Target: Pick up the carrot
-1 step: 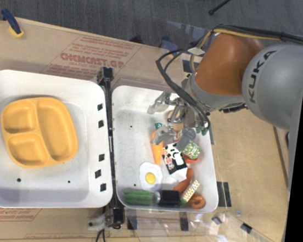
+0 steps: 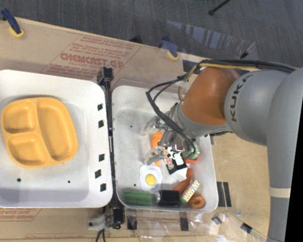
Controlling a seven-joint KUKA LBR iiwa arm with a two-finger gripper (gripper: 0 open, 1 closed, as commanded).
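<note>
One hand [image 2: 162,141] over carrot [image 2: 156,139], right bin [image 2: 124,142].

The right bin's [image 2: 120,141] upper-left floor lies open for a hand. Its lower end is crowded: fried egg [image 2: 150,177], green vegetable [image 2: 137,197], black block [image 2: 169,198] and other toys packed closely along the wall.
</note>
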